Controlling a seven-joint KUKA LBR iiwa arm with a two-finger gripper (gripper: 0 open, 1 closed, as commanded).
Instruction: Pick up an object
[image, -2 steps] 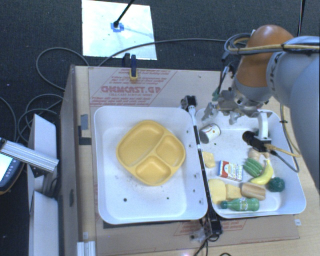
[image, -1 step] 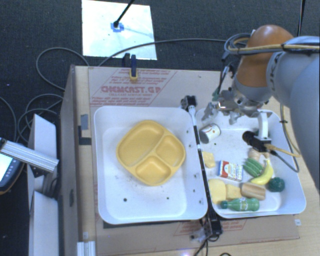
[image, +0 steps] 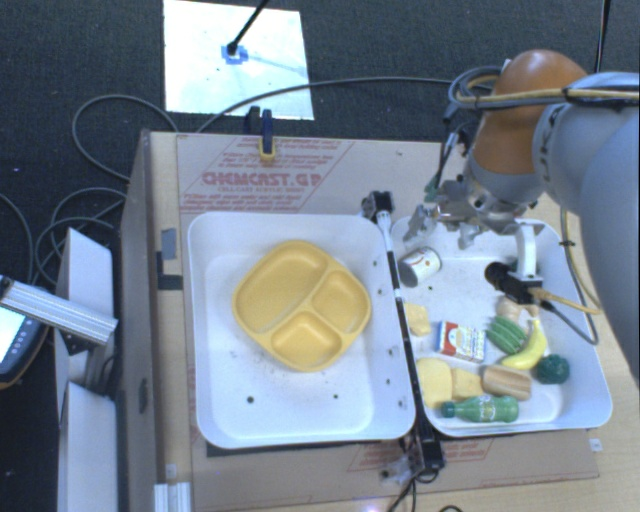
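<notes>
Green bottle (image: 482, 408) front right bin | jaws (image: 452, 222) near cup (image: 420, 265), state unclear

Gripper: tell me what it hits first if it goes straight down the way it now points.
Probably the bare floor of the right bin, just right of the small white cup. The gripper hangs above that spot; depth is hard to judge.

Smooth, slightly glossy white plastic in both bins (image: 300, 425). Matt yellow plastic for the plate (image: 302, 303). Shiny green plastic on the bottle (image: 483, 408). Plain brown cardboard (image: 330, 170) beneath. Dark, rough carpet (image: 70, 60) around. Grey metal gripper (image: 455, 225).
</notes>
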